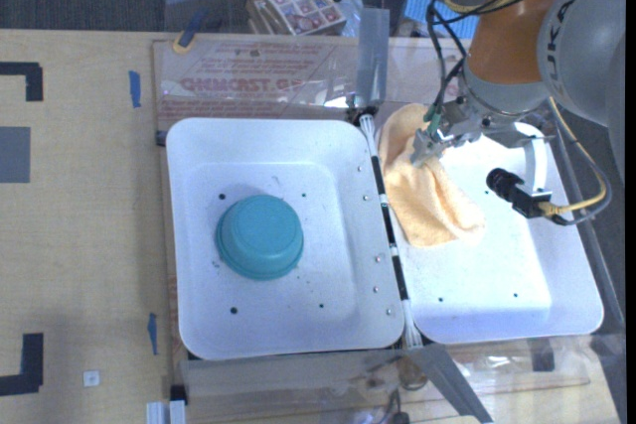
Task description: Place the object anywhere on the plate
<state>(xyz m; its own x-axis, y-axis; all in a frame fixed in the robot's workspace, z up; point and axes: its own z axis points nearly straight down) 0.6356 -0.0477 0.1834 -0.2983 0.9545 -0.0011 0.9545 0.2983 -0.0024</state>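
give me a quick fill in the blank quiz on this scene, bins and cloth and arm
1. The teal upturned bowl sits in the ____ bin of the view.
2. The yellow cloth lies in the ____ bin of the view.
3. The claw is over the cloth's ____ end in the view.
4. The band above the arm's wrist is ____.

Missing words: left; right; upper; orange
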